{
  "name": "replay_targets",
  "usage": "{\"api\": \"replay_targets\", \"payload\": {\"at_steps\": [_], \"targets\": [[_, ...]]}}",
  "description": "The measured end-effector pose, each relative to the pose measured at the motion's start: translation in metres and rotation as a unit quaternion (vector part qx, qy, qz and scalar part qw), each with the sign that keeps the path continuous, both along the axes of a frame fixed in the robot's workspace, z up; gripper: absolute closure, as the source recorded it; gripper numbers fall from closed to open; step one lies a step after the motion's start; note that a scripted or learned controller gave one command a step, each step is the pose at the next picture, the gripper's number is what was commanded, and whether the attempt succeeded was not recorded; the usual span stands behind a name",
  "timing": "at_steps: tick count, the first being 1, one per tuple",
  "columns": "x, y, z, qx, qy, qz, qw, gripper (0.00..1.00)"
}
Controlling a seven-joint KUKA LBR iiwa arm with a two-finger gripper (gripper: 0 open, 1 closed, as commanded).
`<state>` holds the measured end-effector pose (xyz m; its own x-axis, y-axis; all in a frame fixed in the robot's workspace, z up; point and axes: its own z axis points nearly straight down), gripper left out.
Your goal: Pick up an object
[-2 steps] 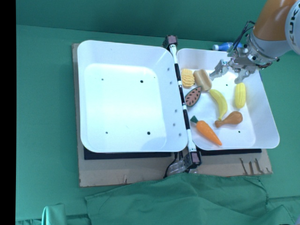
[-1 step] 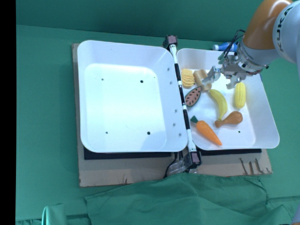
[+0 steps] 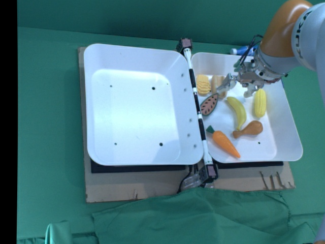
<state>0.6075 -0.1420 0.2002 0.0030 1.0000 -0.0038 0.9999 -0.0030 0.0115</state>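
Observation:
The right bin [image 3: 284,136] holds several toy foods: a banana [image 3: 237,112], a corn cob [image 3: 259,102], a carrot [image 3: 223,142], a brown drumstick [image 3: 248,130], a watermelon slice [image 3: 208,104], a yellow ridged piece [image 3: 203,84] and a tan piece [image 3: 218,80]. My gripper [image 3: 237,87] hangs over the far part of this bin, just above the banana's upper end and left of the corn cob. Its fingers stand open and spread, with only white bin floor showing between them. One fingertip [image 3: 225,83] sits close to the tan piece.
The left bin [image 3: 101,60] lies beside the right one, split from it by a black-and-white rail [image 3: 195,105]. A blue object [image 3: 242,50] lies behind the right bin. Green cloth [image 3: 203,217] bunches at the bench's front.

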Motion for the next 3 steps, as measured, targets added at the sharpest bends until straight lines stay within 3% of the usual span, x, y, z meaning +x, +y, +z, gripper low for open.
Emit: {"api": "replay_targets", "payload": {"at_steps": [1, 3], "targets": [[0.001, 0.0, 0.012, 0.0003, -0.003, -0.002, 1.0, 1.0], [-0.006, -0.013, 0.111, 0.0002, 0.001, 0.0, 1.0, 1.0]]}}
